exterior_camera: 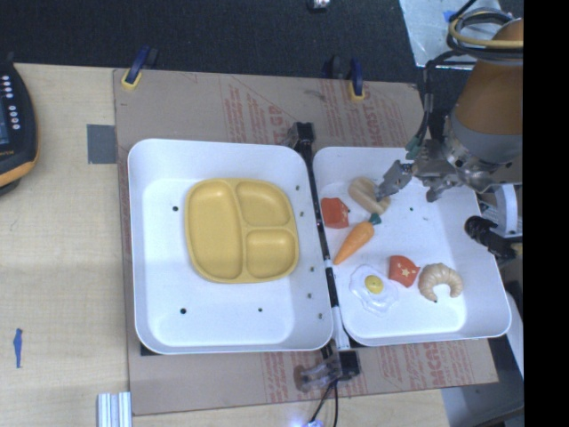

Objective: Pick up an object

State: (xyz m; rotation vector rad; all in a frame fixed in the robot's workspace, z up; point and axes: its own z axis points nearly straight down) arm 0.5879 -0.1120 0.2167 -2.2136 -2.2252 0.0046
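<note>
Cardboard (222, 114) under bins, wooden bench (62, 265) — dark floor (222, 12)

Two white bins (151, 238) on brown cardboard (222, 114) with faint red print. Left bin: pale yellow divided tray (240, 229). Right bin: orange carrot (354, 240) with green tip, tan bread piece (364, 194), two red pieces (334, 212), white egg (372, 288) with yellow yolk, beige-and-orange shrimp (441, 280). Blue-and-yellow clamps (135, 69) at the cardboard's edge.
</note>
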